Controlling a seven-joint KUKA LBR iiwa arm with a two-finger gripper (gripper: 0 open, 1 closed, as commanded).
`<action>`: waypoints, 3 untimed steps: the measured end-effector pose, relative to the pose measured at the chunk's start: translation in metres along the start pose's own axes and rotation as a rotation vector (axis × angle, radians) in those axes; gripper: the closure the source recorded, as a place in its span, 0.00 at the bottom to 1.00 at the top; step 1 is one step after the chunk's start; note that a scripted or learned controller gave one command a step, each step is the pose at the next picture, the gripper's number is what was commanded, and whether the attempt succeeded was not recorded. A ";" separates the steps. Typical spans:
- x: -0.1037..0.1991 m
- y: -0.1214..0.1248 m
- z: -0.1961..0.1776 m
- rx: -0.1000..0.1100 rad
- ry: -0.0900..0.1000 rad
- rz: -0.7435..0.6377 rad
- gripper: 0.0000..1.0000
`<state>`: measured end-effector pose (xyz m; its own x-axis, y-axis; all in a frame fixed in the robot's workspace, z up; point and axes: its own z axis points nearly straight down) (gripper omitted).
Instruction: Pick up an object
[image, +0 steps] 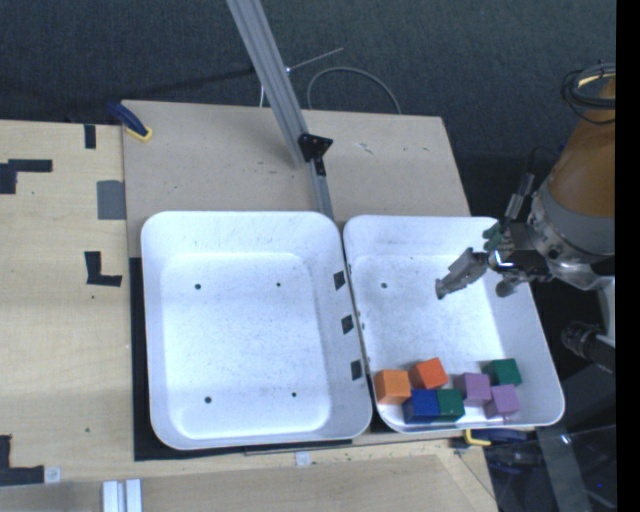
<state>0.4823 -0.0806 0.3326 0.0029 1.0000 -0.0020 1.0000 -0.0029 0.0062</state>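
The pincer (462, 275) hung over the right shallow white plastic bin (520, 300), its spread untellable; the small coloured cubes (447, 390) crowded the near wall, risking a jammed, empty grab.

We find no text, label, brand, number or sign that we can read anywhere here, neither on the two white bins (345, 240), nor on the coloured blocks (447, 388), nor on the bench (200, 160).
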 end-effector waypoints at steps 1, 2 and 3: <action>0.061 0.000 0.017 0.009 0.003 -0.009 0.00; 0.086 0.001 0.036 0.010 0.002 -0.005 0.00; -0.003 0.040 -0.101 0.007 0.001 -0.003 0.00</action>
<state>0.5213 -0.0839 0.4334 -0.0002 1.0000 -0.0012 1.0000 0.0002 -0.0005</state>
